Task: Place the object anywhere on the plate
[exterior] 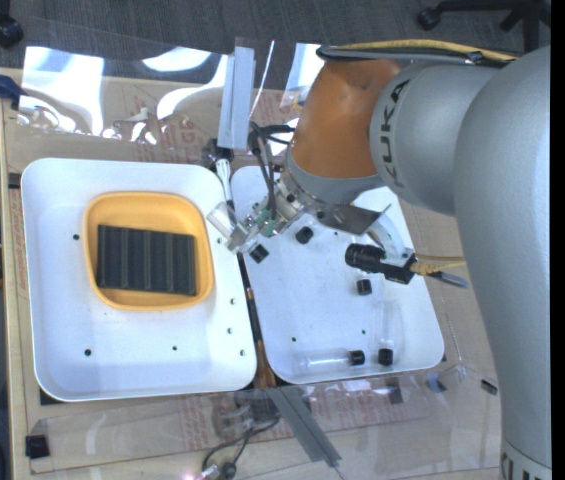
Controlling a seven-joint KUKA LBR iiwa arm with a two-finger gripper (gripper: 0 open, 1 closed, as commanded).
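Observation:
A yellow plate [148, 252] with a dark ribbed insert sits in the left bin [62, 348]. My gripper [243, 230] hangs low over the left edge of the right bin [312, 308], close to the wall between the two bins. A small black piece [258, 253] lies right at its tip; whether it is held or just resting on the bin floor cannot be made out. The big grey arm with its orange band [337, 118] covers the upper right of the right bin.
The right bin also holds a small black piece [304, 234], another [364, 286], and two clear tubes with black caps [332, 361] [387, 336] near the front edge. A grey upright bar [235, 98] stands behind the bins.

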